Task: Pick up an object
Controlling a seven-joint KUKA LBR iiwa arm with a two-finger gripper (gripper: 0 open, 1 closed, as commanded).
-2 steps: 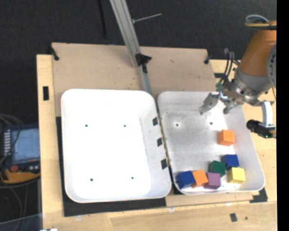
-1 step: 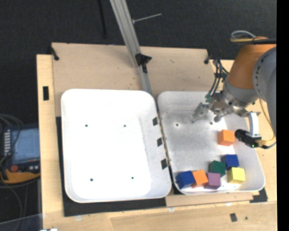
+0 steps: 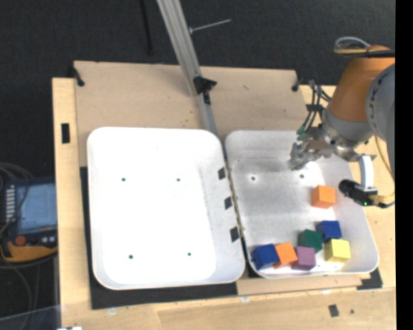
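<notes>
Gripper: the gripper (image 3: 301, 158) hangs over the upper part of the right bin (image 3: 261, 150), near its back wall, with nothing seen between its tips.
Jaws: the view is too small and blurred at the tips to tell whether they are spread or pressed together.
Nearest candidate: the lone orange cube (image 3: 323, 196) lies toward the bin's near-right from the gripper, apart from it, with bare floor between.
Cube orientation: it sits slightly turned against the bin walls; being a cube, it has no long axis to favour, so the jaws would likely need only to match its faces.
Other objects: along the near wall lie a blue cube (image 3: 265, 255), a second orange cube (image 3: 286, 253), a purple cube (image 3: 305, 256), a green cube (image 3: 310, 239), another blue cube (image 3: 329, 229) and a yellow cube (image 3: 339, 249), packed close, some touching.
Open room: the lone orange cube has free floor on every side; the clustered ones leave little space for fingers and lie close to the near rim.
Edges: the right wall lies just beyond the orange cube, where a black fitting (image 3: 354, 191) on the arm also hangs.
Left bin: the left bin (image 3: 100, 205) holds no cubes.
</notes>
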